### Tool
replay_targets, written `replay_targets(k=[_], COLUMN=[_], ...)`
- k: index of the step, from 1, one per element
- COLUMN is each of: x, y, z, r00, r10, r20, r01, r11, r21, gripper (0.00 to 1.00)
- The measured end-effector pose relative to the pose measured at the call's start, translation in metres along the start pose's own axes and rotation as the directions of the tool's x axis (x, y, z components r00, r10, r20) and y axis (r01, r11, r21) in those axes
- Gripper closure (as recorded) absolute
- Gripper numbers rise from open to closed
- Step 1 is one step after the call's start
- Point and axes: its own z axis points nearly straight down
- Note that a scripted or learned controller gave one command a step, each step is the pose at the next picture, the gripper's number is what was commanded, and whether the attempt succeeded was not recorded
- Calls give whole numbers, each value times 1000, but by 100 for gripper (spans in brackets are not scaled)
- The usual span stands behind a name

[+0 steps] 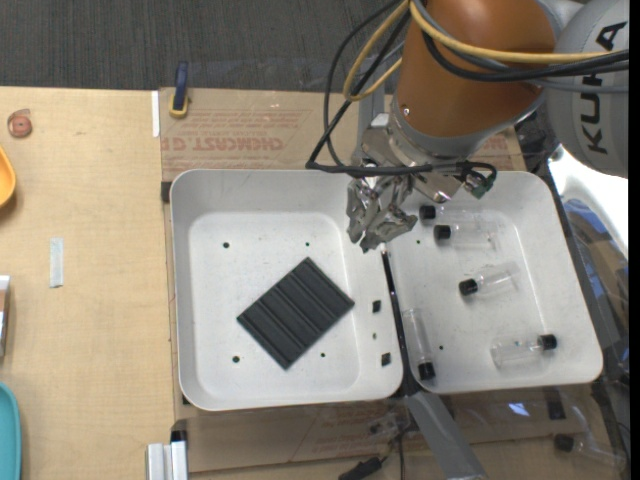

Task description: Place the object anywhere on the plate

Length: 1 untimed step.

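Black ribbed plate [296,311] in a white bin [190,298]; clear vials [486,283] with black caps.

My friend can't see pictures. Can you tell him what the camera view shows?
A grey and orange robot arm's gripper hangs over the divide between two white bins. The left bin holds a dark ribbed plate; the right bin holds several clear vials with black caps, like the vial near its middle.

Matt black ribbed plate [296,311]; smooth white plastic bins [190,298]; clear glossy vials [486,283] w/ black caps; raw wood bench [90,268]; glossy orange band [478,53].
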Motion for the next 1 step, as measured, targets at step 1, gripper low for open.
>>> replay_targets(k=[1], x=[22], y=[-26], z=[-17], r00=[958], r10=[-286], r20=[0], r01=[286], r11=[958], r21=[-1], gripper=[100])
